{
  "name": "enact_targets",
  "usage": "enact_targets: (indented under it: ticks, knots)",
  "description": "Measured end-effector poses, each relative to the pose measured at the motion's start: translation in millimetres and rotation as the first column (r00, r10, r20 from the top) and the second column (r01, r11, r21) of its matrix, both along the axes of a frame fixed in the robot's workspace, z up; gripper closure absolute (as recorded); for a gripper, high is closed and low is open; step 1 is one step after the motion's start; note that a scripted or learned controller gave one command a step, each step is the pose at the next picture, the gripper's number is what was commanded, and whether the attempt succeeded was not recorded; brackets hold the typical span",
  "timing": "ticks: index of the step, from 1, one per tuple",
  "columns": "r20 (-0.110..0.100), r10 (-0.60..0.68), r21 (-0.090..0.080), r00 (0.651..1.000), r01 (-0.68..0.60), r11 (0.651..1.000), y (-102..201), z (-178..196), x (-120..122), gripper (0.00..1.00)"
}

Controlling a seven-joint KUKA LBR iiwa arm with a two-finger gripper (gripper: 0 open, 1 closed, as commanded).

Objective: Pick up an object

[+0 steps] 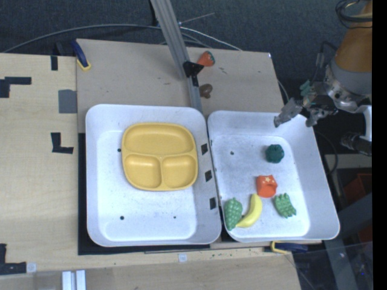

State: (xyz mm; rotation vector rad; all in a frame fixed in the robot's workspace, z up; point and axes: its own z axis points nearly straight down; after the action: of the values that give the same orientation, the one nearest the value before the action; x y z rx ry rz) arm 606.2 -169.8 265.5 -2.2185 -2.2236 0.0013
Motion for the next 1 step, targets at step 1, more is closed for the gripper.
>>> enact_targets:
  ticks: [1]
  knots:
    - [0.0,0.0,0.0,1.0,0.0,1.0,0.0,0.0,0.0,0.0]
